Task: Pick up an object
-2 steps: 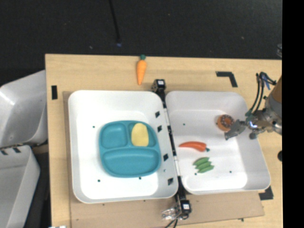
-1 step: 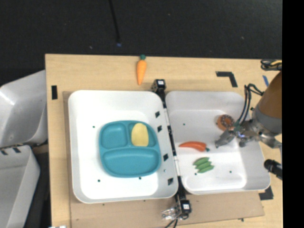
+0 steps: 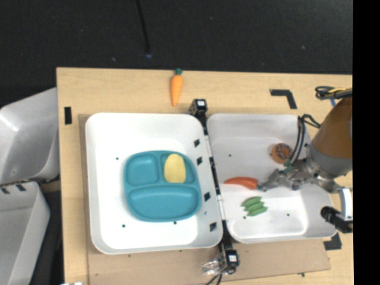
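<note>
Lying flat, slim orange-red chili [image 3: 240, 183], glossy.

No lettering, labels, brand names or numbers can be read anywhere on the worktop [image 3: 119, 91], the two white bins [image 3: 101, 218] or their contents.

Grey arm [image 3: 325, 162] with an orange band [image 3: 337, 129] and black cables [image 3: 301, 136].

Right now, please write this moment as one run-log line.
gripper: in right bin, beside red pepper | green beans: untouched | nothing lifted
</note>
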Tool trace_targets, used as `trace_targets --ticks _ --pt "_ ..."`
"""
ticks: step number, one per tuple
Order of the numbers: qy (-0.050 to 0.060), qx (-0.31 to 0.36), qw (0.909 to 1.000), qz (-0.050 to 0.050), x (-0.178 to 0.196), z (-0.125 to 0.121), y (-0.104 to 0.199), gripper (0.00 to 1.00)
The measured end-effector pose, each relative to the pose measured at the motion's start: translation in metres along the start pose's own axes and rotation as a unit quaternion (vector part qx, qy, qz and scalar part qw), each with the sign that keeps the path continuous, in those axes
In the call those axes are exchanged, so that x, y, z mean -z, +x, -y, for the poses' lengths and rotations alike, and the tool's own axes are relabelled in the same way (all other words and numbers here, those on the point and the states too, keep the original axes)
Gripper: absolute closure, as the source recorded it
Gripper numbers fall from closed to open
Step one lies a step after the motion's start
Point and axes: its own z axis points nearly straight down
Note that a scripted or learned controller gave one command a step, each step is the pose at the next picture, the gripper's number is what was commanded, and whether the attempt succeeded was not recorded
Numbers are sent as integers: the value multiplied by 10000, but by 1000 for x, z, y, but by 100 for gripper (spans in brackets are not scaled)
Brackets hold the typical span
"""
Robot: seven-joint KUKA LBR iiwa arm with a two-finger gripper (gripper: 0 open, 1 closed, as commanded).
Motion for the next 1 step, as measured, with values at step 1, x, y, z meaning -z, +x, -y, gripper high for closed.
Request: trace_targets --ticks 1 --pt "-36 -18 10000 12 14 -2 -2 100"
